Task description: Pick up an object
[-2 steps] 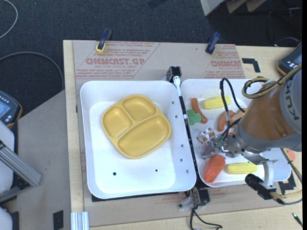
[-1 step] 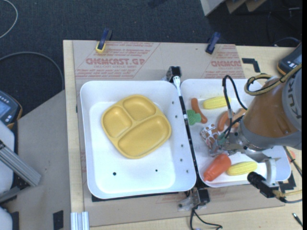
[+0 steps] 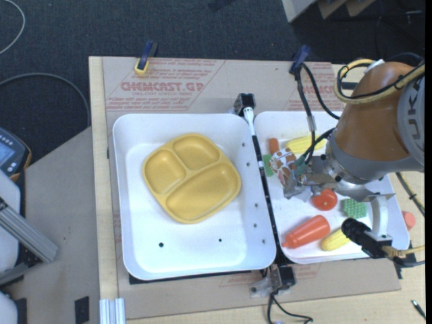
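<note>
My gripper (image 3: pixel 292 183) hangs low over the left-middle of the right bin (image 3: pixel 295 253), under the grey and orange arm. Just right of it lies a red toy tomato (image 3: pixel 325 200). A green and white toy piece (image 3: pixel 277 160) sits just up and left of the gripper. An orange carrot (image 3: pixel 307 230) and a yellow piece (image 3: pixel 332 241) lie toward the bin's front. A yellow corn cob (image 3: pixel 298 144) and a small orange piece (image 3: pixel 273 145) lie near the back. I see nothing between the gripper's tips.
A yellow divided plate (image 3: pixel 192 176) rests in the left bin (image 3: pixel 202 258). A green block (image 3: pixel 354 208) lies right of the tomato, partly under the arm. A small pink-orange piece (image 3: pixel 408 219) sits at the right bin's far right edge.
</note>
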You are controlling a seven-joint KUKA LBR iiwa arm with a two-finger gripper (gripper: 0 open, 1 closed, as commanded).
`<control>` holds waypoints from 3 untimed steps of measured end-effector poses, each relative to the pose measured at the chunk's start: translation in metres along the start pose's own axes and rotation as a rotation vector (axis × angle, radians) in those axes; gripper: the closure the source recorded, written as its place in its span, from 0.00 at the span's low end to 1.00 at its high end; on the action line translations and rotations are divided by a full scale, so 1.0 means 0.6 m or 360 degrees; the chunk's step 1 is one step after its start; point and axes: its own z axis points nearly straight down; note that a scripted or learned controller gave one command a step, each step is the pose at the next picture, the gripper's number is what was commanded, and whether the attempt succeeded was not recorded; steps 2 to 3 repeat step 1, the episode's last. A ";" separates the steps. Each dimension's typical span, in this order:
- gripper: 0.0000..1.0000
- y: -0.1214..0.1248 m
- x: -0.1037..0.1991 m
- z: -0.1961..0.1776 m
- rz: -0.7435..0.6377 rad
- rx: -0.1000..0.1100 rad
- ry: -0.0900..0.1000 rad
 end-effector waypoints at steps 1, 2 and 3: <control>1.00 0.019 0.175 -0.143 -0.0002 0.0004 0.0002; 1.00 0.019 0.175 -0.143 -0.0002 0.0004 0.0002; 1.00 0.019 0.175 -0.143 -0.0002 0.0004 0.0002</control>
